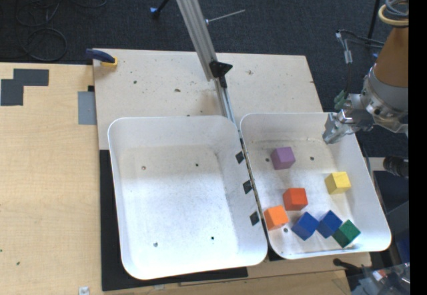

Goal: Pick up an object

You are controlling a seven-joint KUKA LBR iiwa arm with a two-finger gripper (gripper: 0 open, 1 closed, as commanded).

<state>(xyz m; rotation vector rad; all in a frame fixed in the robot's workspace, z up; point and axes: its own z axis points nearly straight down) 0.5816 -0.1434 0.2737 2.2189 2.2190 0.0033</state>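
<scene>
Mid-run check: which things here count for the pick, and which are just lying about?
For the job:
purple cube
yellow cube
red cube
orange cube
two blue cubes
green cube
right bin
claw, at that bin's far right corner

Lying about:
left bin
blue-and-yellow clamp
slanted aluminium bar

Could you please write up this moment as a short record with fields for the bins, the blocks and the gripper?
left bin: no blocks in it
right bin: seven blocks
blocks: purple block, yellow block, red block, orange block, two blue blocks, green block
gripper: over the right bin's far right corner, holding nothing visible
gripper to nearest block: apart, touching none
</scene>
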